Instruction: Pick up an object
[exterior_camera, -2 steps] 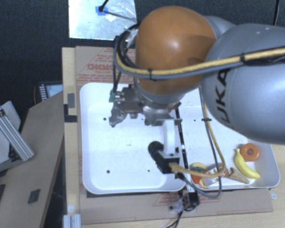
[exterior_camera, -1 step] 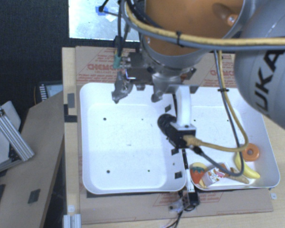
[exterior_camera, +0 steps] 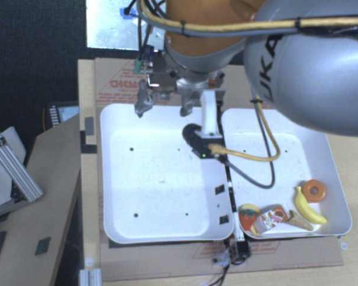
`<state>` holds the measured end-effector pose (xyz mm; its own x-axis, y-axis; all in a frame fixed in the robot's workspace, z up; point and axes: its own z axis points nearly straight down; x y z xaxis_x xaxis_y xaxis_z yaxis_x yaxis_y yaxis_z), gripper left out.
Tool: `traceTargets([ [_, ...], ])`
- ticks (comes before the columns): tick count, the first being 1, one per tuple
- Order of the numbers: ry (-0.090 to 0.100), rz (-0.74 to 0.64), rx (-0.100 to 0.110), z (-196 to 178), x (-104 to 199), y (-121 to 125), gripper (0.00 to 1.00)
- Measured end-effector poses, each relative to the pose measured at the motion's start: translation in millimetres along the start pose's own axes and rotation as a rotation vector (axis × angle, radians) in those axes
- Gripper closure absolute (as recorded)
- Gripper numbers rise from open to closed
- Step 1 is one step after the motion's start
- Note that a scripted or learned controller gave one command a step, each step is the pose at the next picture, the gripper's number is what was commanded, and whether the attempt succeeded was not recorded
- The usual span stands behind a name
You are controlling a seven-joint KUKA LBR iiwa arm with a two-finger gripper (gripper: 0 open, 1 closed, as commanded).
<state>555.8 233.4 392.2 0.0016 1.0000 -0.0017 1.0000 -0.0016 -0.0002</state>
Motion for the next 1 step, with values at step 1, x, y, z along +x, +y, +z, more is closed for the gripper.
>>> traceTargets([
  [1,0.000,0.006,0.002,13.0,-103.7,-57.8,0.00],
])
